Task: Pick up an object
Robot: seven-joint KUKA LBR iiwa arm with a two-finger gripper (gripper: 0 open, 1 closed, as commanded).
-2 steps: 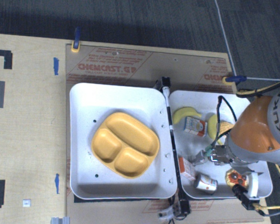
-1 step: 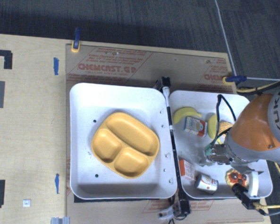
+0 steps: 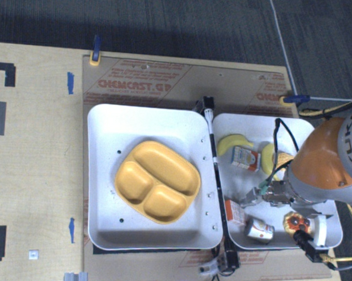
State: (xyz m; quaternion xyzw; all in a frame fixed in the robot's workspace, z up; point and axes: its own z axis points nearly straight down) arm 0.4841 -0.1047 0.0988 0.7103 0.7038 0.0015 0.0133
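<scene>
Landmark: the yellow tray (image 3: 156, 181), a three-compartment dish sitting tilted in the middle of the left bin (image 3: 97, 162). Nothing else sits on that bin's floor with it.

Everything else is on the far side of the tray, in the right bin (image 3: 241, 241), which butts against the left one along a dark divider strip.

Arm (image 3: 324, 161) comes in from the side opposite the tray, orange band over the right bin's outer half. Gripper (image 3: 262, 193) is low over the middle of that bin, pointing back toward the tray. Can't tell if it's released or clenched: the tip is a small metallic blur, and nothing is visibly between the fingers.

Items in the right bin, relative to the tray:
- yellow banana-like piece (image 3: 233, 142) nearest the tray at the bin's upper end
- small carton (image 3: 244, 157) with red and white print just beyond it, touching or overlapping it
- another yellow rounded piece (image 3: 268, 157) further out, partly behind a black cable
- red-and-white packet (image 3: 233, 213) at the bin edge closest to the tray, lower down
- small can (image 3: 260, 230) on its side just past the packet
- orange-red patterned item (image 3: 294, 222) furthest out, beneath the arm

Gripper tip sits between the carton and the can, apart from both.
</scene>
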